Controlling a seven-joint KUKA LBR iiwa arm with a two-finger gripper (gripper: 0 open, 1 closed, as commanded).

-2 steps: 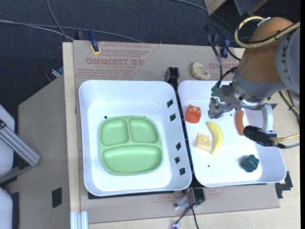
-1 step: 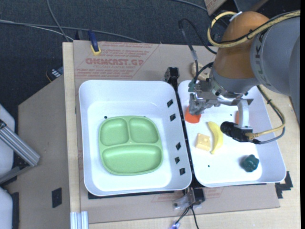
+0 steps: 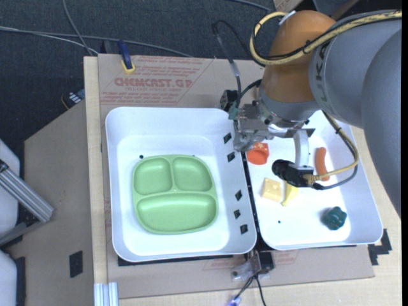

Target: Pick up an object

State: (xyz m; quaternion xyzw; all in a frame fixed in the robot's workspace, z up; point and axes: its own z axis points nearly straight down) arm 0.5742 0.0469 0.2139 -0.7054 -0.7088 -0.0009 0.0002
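Tool [image 3: 250, 139] hangs right above the small orange block [image 3: 257, 153] in the right bin [image 3: 363, 225]; can't tell its state. Block looks light and rigid, so pinch its flat sides.

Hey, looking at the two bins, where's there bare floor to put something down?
Right bin: bare floor along the near edge, between the cheese wedge and the teal object. Its far left is crowded by the gripper, orange piece and sausage. Left bin: narrow strips around the green tray.
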